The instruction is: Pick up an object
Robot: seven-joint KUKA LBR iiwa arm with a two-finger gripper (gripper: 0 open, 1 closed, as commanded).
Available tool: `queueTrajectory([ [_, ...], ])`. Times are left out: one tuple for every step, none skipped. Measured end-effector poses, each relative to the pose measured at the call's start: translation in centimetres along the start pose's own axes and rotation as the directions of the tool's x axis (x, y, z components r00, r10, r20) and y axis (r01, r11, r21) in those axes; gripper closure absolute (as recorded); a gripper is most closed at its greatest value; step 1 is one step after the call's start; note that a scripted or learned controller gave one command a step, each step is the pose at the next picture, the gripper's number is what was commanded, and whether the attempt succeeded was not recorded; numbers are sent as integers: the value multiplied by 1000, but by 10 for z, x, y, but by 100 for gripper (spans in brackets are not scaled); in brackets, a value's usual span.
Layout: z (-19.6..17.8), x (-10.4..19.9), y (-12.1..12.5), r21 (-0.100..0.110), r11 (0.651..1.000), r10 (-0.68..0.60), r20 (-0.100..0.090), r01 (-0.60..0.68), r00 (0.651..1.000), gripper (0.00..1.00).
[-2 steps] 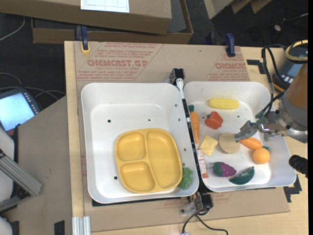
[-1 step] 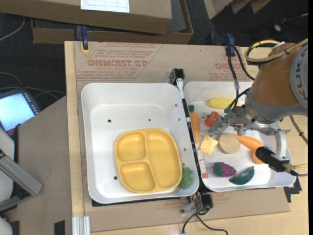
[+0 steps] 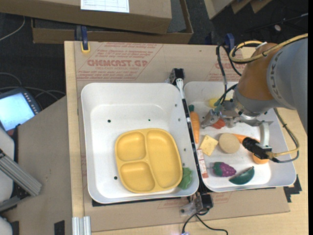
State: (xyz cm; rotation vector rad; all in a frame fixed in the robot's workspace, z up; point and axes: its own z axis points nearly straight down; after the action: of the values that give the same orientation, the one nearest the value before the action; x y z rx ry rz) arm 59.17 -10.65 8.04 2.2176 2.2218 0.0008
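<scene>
Over the right bin [image 3: 281, 176], near its centre, we see the gripper [image 3: 218, 118] lowered among the toy food pieces; whether its fingers are apart or closed, and whether they have hold of anything, we cannot tell. Directly beside it lies a small red-orange piece [image 3: 219, 124]. Along this bin's left wall we find an elongated orange carrot [image 3: 195, 126], and next to it a flat pale-yellow wedge of cheese [image 3: 209, 145]. A rounded beige piece [image 3: 228, 143] sits just right of the wedge. Near the front edge we note a lumpy purple piece [image 3: 224, 169] and a curved dark-green slice [image 3: 243, 176]. Against the back wall sits a small yellow piece [image 3: 213, 102]. The left bin [image 3: 98, 102] carries a smooth yellow three-compartment tray [image 3: 147, 159] toward its front right corner, with a leafy green piece [image 3: 187, 178] touching the tray's right edge.
</scene>
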Motion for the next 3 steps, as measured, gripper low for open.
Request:
queueTrajectory([
  [-16, 0, -1, -3, 1000, 2, 0, -2, 1000, 100],
  [-15, 0, -1, -2, 1000, 3, 0, -3, 1000, 0],
  [-2, 8, 57, 17, 1000, 2, -4, -2, 1000, 0],
])
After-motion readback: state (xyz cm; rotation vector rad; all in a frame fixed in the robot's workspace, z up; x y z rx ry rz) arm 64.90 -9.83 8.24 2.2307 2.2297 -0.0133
